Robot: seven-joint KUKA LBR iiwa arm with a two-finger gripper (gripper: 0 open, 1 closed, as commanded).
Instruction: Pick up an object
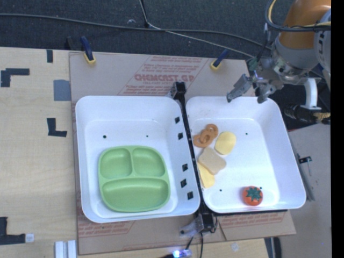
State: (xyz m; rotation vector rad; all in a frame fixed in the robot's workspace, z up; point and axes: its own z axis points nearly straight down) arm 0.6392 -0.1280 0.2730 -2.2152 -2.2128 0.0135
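Observation:
The right bin point(279, 144) holds several toy foods: a brown pretzel point(206, 135), a pale yellow round piece point(226, 142), a tan bread slice point(212, 160), a yellow wedge point(206, 176) and a red tomato point(252, 195). My gripper point(249, 92) hangs over the bin's far rim, above and to the right of the foods. Its two dark fingers are spread apart with nothing between them.
The left bin point(88, 117) holds a green divided plate point(133, 178). Both bins rest on a cardboard sheet point(156, 74) held by blue-and-yellow clamps point(87, 51). Black cables point(145, 15) run across the dark surface behind.

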